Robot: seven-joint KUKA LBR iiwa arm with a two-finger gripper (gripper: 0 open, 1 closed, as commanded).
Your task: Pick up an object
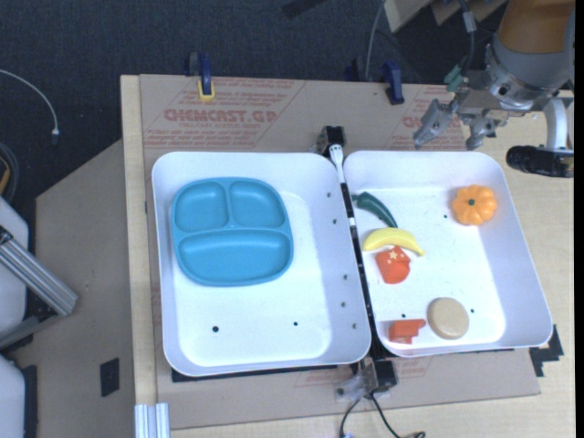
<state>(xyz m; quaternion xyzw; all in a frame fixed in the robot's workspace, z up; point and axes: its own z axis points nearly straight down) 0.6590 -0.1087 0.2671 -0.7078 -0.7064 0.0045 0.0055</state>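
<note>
While the gripper [454,128] hovers, fingers spread and empty, the pumpkin [474,204] looks light, rigid, smooth; grip its sides.

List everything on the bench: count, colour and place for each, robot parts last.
left bin: 1, white, left half of the bench
right bin: 1, white, right half, beside the left bin
divided plate: 1, blue, three compartments, upper part of the left bin
pumpkin: 1, orange, upper right of the right bin
pepper: 1, dark green, upper left of the right bin
banana: 1, yellow, just below the pepper
strawberry: 1, red, under the banana
round biscuit: 1, tan, lower part of the right bin
block: 1, orange-red, left of the biscuit
clamps: 2, blue, back edge of the board
gripper: 1, grey, open, above the right bin's back edge
</note>
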